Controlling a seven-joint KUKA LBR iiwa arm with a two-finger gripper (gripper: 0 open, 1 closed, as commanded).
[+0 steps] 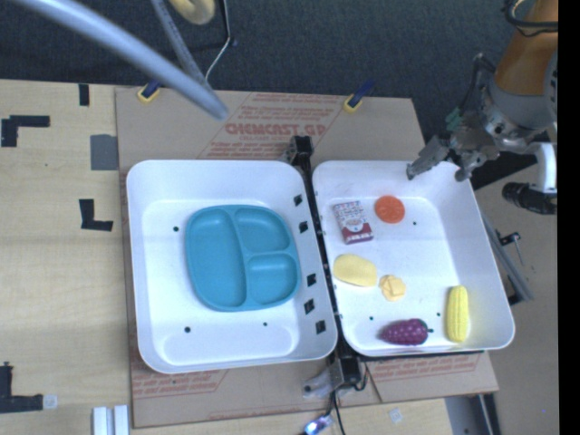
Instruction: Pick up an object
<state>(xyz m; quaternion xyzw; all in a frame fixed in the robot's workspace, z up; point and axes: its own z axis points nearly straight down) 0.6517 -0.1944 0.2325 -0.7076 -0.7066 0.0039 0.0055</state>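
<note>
Six objects lie in the right bin [480, 234]; tool [441, 169] fingers spread apart above its rim.

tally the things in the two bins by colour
yellow: 3, the lemon, small chunk and corn
orange: 1, the round piece
red and white: 1, the box
purple: 1, the grapes
blue: 1, the tray
total: 7

A wooden bench [54, 270] bears what looks like a cardboard sheet [263, 125], with two white bins [154, 333] on top.
</note>
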